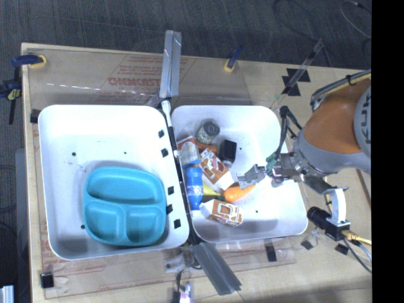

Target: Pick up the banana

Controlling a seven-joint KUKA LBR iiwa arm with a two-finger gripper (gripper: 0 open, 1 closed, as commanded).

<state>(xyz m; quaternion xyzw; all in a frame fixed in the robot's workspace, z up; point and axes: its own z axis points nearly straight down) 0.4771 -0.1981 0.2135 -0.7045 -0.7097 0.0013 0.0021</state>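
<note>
Only a short yellow stretch of the banana (211, 198) shows in the right bin (278, 216), low in the pile. It lies wedged between a blue bottle (194, 185) and a printed snack box (225, 213). An orange carrot-like piece (239, 192) rests just right of it. My gripper (254, 172) hangs over the middle of the right bin, just above and right of the orange piece and a short way from the banana. Nothing can be seen held in it.
The pile also holds a small can (208, 131), a black block (227, 149) and a red-and-white carton (213, 165). A blue divided tray (126, 206) lies in the left bin (63, 137). The arm's orange band (338, 122) stands over the right bin's right rim.
</note>
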